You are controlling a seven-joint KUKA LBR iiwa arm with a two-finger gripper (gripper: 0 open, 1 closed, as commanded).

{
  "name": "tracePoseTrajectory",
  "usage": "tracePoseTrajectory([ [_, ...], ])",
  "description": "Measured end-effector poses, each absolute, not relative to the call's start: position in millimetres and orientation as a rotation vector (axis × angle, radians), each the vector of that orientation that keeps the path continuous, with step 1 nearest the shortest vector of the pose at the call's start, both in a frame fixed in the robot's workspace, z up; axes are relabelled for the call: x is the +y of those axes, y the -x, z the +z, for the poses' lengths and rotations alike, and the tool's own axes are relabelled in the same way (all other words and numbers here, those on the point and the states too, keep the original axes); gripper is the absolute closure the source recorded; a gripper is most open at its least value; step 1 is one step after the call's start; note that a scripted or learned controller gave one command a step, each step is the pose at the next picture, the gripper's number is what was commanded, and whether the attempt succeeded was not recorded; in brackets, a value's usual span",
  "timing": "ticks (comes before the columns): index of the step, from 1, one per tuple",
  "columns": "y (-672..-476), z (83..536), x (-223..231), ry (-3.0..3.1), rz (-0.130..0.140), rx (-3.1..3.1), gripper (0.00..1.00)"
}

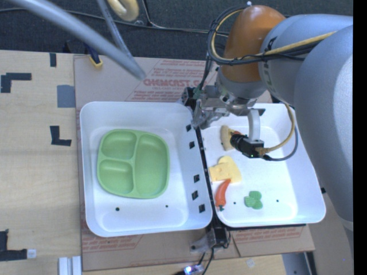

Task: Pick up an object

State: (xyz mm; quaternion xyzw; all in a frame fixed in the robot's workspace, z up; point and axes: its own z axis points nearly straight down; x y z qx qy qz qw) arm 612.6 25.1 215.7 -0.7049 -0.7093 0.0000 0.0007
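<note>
Wooden worktop (pixel 34 171) topped with cardboard (pixel 172 82) carries two white bins. Nearest, in the right bin (pixel 287 171), lies a green sprig (pixel 253 199). Just left of it is an orange strip (pixel 221 193), its long axis running near to far, the far end leaning slightly right and touching a yellow wedge (pixel 225 169). Farther back sits a beige piece (pixel 227 137), also lengthwise near to far. The left bin (pixel 172 125) holds a green plate (pixel 133 163). The gripper (pixel 203 112) hangs at the right bin's far left corner, just beside the beige piece; whether it is spread or closed cannot be told.

Camera above bench (pixel 34 153), angled down (fairly close), spanning both bins (pixel 132 116).
</note>
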Motion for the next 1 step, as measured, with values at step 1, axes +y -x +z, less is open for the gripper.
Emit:
tracePoseTrajectory([
  [1, -594.4, 219.3, 71.6, 2.213, 0.002, -2.226, 1.0],
])
